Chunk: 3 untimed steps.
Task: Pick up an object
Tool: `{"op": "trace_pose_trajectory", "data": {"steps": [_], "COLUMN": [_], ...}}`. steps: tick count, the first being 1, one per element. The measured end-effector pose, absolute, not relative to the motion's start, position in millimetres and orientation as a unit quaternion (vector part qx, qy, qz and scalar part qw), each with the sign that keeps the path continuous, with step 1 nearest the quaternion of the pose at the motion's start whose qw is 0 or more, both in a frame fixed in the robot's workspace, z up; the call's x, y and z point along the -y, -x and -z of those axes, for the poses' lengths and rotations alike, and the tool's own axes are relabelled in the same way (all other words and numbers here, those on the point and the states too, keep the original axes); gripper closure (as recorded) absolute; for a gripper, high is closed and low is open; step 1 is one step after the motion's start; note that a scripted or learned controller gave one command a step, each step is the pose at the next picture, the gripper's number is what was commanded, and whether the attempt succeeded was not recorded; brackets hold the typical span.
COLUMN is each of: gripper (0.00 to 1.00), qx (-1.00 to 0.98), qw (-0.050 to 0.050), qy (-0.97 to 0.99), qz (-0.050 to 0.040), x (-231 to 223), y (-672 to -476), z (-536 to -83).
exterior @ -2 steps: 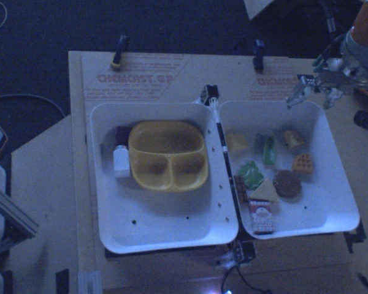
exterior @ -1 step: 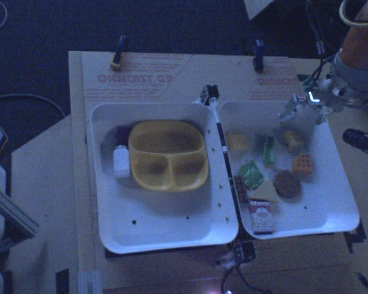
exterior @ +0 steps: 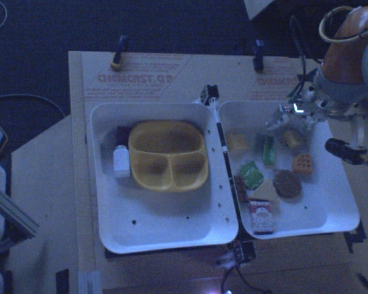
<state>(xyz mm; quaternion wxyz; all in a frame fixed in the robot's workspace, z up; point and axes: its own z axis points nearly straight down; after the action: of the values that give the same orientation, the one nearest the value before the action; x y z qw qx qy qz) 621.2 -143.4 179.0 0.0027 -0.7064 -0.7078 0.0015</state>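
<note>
The right bin holds several small items. Among them are a green bottle, a yellow block, a green packet, a round brown cookie, an orange waffle, a pale wedge and a red box. A tan item lies near the bin's far side. My gripper hangs over that far part of the right bin, just above the tan item and right of the green bottle. The light is dim and nothing shows in its grasp.
The left bin carries a yellow divided plate with a small white bottle beside it. A black-and-white divider runs between the bins. A dark cylinder juts from the arm over the right bin's right rim.
</note>
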Motion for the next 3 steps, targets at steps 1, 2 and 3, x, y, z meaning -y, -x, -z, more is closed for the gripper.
{"op": "trace_pose_trajectory", "data": {"steps": [1,2,3], "gripper": [0.0,0.0,1.0], "qx": [0.708,0.707,0.707], "qw": [0.003,0.003,0.0], "qy": [0.706,0.707,0.707], "qz": [-0.0017,-0.0015,0.0002], "x": [139,138,138], "y": [-623.8,-623.3,-624.7], "z": [-116,-83,-96]}}
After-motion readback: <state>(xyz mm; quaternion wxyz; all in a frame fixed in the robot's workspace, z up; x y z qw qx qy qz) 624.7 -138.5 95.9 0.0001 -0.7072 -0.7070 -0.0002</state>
